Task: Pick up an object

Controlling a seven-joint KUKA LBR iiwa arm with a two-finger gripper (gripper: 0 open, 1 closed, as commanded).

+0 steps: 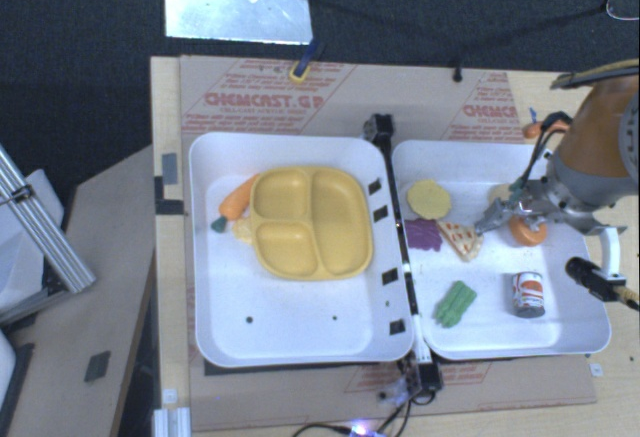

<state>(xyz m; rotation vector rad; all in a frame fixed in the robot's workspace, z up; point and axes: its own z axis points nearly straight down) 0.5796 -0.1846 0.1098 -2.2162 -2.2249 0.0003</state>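
Note:
In the right bin lie a round yellow piece, a purple piece, a tan waffle-like wedge, a green pod, a small can and an orange piece. My gripper hangs low at the bin's upper right, just above and left of the orange piece, which it partly hides. The wedge lies a short way to the gripper's left. Whether the gripper touches the orange piece is unclear.
The left bin holds a yellow divided plate with a toy carrot at its left edge. A black divider with clips runs between the bins. A dark bracket juts in by the right bin's right wall.

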